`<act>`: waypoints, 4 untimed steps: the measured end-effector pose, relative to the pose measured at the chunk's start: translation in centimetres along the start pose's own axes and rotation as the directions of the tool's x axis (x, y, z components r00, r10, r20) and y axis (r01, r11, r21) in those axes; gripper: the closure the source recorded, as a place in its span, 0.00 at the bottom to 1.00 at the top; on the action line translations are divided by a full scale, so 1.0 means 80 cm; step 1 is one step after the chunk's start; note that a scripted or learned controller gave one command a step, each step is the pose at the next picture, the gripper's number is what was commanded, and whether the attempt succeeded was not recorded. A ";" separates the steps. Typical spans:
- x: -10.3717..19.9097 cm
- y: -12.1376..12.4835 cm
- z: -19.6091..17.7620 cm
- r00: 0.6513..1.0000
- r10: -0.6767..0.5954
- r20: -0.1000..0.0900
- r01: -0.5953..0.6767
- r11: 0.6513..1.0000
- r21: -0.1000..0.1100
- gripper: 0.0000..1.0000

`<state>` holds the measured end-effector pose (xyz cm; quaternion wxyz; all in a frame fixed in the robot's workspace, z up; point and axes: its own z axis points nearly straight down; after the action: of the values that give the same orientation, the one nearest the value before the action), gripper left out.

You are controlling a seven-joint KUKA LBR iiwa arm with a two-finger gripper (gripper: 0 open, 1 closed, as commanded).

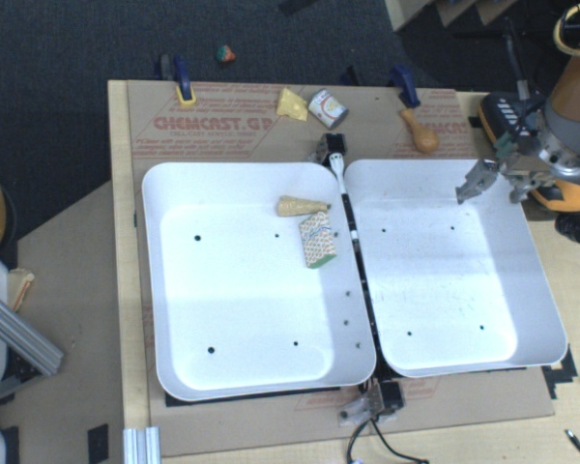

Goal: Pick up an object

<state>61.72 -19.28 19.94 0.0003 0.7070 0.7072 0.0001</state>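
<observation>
Gripper (490, 182): seen at the upper right corner of the right bin (522, 346), above its rim; two fingers are seen spread apart, nothing between them. Arm (570, 114): entered from the right, grey.

Right bin: white, shallow; floor bare save small dark dots. Wide open room is offered across its whole floor.

Left bin (174, 336): white, shallow, set just beside the right bin, rims touching along the middle. Two objects are held, both in the upper right part, near the shared rim: one tan roll (301, 206), lying flat; one patterned packet (317, 239), touching or just below the roll. The rest of the floor is open.

Board (232, 122) behind the bins: red print, read as "CHEMCAST GP". On it: one yellow piece (292, 104), one small box (327, 108), one wooden tool (419, 130), two blue clamps (184, 80) at the rear edge. Writing on the box cannot be read.
</observation>
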 end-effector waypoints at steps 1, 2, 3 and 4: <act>0.000 0.001 -0.014 1.000 -0.001 0.001 0.001 1.000 -0.003 1.00; 0.010 -0.049 -0.222 1.000 -0.001 0.006 0.001 1.000 -0.020 1.00; 0.035 0.003 -0.121 1.000 -0.003 -0.002 0.003 1.000 0.005 1.00; -0.045 -0.045 -0.182 1.000 0.007 0.006 -0.007 1.000 -0.006 1.00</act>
<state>58.09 -22.89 34.53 0.0045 0.7093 0.7049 -0.0001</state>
